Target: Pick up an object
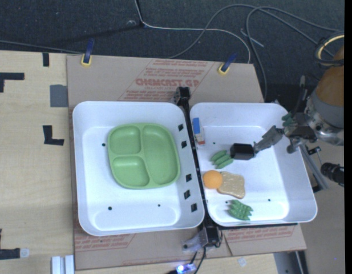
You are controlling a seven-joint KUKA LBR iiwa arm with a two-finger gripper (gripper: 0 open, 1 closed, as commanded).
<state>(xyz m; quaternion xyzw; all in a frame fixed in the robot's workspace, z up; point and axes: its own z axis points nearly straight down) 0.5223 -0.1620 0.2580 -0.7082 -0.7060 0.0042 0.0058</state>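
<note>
The right bin (pixel 278 210) holds several small things. A green pod-shaped toy (pixel 221 158) lies near its middle. Below it an orange ball (pixel 212 179) touches a tan bread-slice toy (pixel 232 185), and a green leafy toy (pixel 239 210) sits near the front wall. A small red, white and blue piece (pixel 197 135) rests by the divider. A black block (pixel 241 151) on a grey stem (pixel 268 137) lies beside the pod and slants up toward my gripper (pixel 294 133), which hangs over the bin's right rim.
The left bin (pixel 90 210) carries a green divided plate (pixel 144 156). Both bins rest on a brown cardboard sheet (pixel 164 79) held by clips. Cables run across the dark floor behind. The arm's orange band (pixel 331 84) is at the right edge.
</note>
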